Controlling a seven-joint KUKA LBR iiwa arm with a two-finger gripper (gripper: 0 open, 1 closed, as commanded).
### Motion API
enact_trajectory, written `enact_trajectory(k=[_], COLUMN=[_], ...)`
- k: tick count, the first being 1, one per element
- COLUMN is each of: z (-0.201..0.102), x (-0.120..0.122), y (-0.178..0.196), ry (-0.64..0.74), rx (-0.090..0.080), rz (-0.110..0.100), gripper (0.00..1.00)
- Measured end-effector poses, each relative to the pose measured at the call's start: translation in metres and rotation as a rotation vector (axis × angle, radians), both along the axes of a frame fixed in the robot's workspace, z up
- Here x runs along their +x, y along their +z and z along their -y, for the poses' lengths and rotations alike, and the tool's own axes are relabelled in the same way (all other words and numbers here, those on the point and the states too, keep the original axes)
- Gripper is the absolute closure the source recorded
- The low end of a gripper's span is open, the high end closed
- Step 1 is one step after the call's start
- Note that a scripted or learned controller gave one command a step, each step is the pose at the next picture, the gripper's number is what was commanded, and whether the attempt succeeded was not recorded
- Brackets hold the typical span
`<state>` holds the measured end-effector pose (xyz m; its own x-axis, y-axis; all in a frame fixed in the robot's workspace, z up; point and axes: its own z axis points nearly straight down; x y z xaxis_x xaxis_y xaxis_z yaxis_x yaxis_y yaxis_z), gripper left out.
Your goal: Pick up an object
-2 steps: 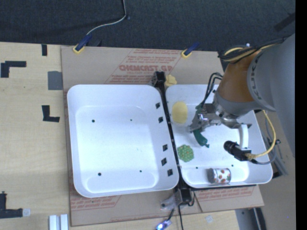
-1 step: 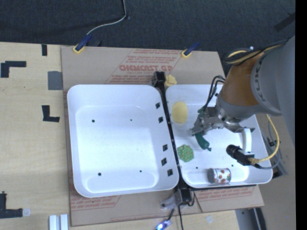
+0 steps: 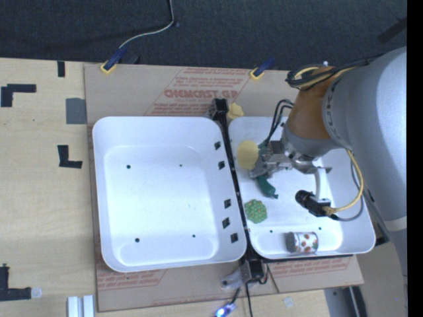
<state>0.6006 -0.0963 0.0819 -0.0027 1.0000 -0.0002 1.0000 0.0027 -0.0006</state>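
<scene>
- Camera view: two shallow white plastic bins are seen side by side on the table (image 3: 39,177), over a brown cardboard sheet (image 3: 192,94).
- The left bin (image 3: 106,137) is seen bare white inside.
- The grey arm with the orange band (image 3: 310,114) is lowered into the right bin (image 3: 357,240) from the right.
- The gripper (image 3: 263,170) is placed near the bin's left wall, just beside a pale yellow rounded object (image 3: 247,153).
- A dark teal object (image 3: 268,187) is seen at the fingers; whether the fingers are open or closed cannot be told.
- A green knobbly ball (image 3: 255,211) is lying just below the gripper.
- A small white cylinder with red spots (image 3: 303,242) is lying near the bin's lower wall.
</scene>
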Motion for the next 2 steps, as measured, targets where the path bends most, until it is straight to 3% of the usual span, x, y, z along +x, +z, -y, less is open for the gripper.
enact_trajectory(k=[1, 2], z=[0.054, 0.032], x=[-0.031, 0.057], y=[0.004, 0.003], ry=[-0.004, 0.003], rx=[0.000, -0.001], rz=[0.001, 0.007], gripper=[1.00, 1.00])
